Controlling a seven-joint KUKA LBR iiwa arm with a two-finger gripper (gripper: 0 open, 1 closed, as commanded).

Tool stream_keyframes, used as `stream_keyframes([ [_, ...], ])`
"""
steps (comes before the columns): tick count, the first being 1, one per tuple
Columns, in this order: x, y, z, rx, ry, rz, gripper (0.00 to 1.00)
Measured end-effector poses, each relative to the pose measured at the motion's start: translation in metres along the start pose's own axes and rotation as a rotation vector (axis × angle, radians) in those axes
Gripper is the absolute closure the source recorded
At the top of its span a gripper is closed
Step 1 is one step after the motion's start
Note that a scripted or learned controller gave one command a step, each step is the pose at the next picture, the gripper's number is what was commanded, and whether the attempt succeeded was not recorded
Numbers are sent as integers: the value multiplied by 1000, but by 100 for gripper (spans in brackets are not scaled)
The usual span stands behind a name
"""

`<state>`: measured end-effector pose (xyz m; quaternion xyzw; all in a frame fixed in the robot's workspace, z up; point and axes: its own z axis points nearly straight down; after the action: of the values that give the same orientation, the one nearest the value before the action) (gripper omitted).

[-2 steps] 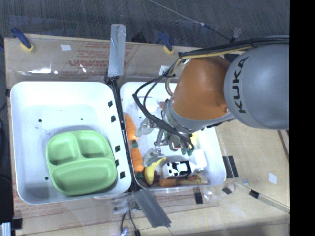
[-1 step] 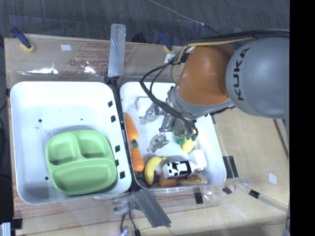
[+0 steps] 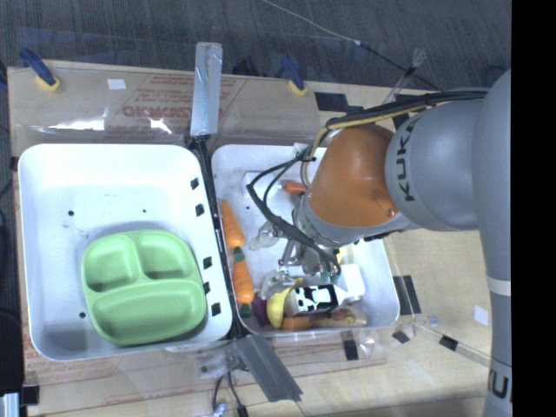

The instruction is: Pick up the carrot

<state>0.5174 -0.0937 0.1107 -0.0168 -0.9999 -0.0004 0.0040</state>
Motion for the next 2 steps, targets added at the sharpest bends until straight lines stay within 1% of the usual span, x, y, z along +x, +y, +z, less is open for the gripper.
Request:
stream_keyframes([
  [1, -68, 2, 17, 6, -11, -105, 0],
  [2, -69, 4, 6, 5, -15, -112, 100],
])
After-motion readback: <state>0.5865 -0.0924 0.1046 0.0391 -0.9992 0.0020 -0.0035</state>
